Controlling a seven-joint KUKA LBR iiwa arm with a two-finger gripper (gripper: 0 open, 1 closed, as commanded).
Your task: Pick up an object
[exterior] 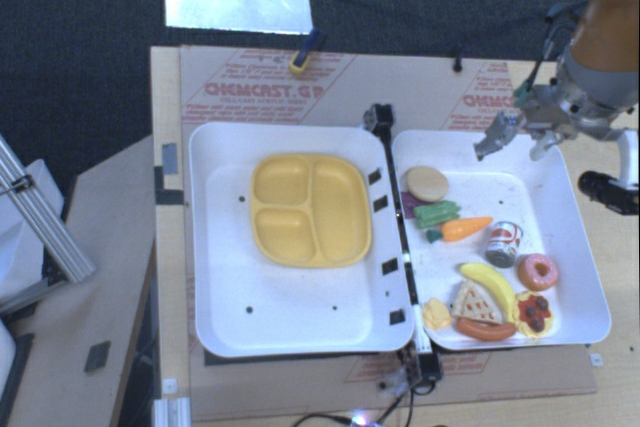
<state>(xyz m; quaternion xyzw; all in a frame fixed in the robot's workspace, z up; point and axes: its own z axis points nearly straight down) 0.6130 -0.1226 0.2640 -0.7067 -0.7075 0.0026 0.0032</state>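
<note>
My gripper (520, 141) hangs above the far edge of the right bin (575, 215), its two grey fingers spread open with nothing between them. Below it in that bin lie toy foods: a tan bun (427, 183), a green bean pod (437, 212), an orange carrot (464, 229), a small can (503, 242), a pink donut (540, 271), a yellow banana (489, 284), a sandwich wedge (473, 300), a sausage (484, 329) and a small pizza (535, 313). The bun lies left of and nearer than the fingers.
The left bin (220, 295) holds a yellow divided plate (310, 210). A black hinge strip (395, 225) runs between the bins. A yellow-and-blue marker (303, 58) lies on the board behind them. A metal frame (40, 225) stands at the far left.
</note>
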